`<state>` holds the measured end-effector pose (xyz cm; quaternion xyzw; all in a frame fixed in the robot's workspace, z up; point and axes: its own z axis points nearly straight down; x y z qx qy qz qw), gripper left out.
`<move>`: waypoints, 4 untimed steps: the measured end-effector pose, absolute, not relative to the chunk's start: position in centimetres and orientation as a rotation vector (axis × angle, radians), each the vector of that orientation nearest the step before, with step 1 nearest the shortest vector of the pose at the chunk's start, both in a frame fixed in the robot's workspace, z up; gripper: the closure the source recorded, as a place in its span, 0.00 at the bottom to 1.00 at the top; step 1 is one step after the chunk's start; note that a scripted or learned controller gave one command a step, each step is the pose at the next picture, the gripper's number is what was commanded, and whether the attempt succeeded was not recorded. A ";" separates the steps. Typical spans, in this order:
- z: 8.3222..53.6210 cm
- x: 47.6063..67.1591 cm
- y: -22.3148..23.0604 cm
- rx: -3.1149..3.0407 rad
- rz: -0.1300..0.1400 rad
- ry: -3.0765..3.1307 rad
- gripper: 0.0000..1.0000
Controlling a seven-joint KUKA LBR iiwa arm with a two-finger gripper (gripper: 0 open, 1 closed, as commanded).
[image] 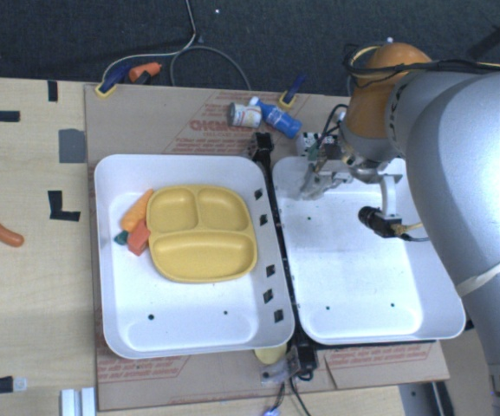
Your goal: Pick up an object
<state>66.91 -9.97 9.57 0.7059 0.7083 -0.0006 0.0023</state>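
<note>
On the tabletop point(24, 154) at far left lies a small orange sausage-like piece point(0, 226), well apart from the bins; the left bin point(180, 323) holds a yellow divided plate point(202, 232) with an orange carrot-like toy point(135, 211) touching its left edge, likely the thing to pick; the right bin point(362, 302) has the tool point(319, 173) low over its far left corner; whether the tool is open or closed on anything I cannot tell; this looks like the reaching step, with nothing visibly grasped; the next move would need travel to a target, then a descent; the arm point(449, 146) enters from the right, wrist bent downward.
</note>
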 end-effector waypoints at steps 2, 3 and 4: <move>18.4 60.3 -4.2 2.220 -0.001 2.224 0.00; 18.4 60.3 -4.2 2.220 -0.002 2.224 0.00; 10.2 58.1 -10.6 2.232 -0.013 2.219 0.00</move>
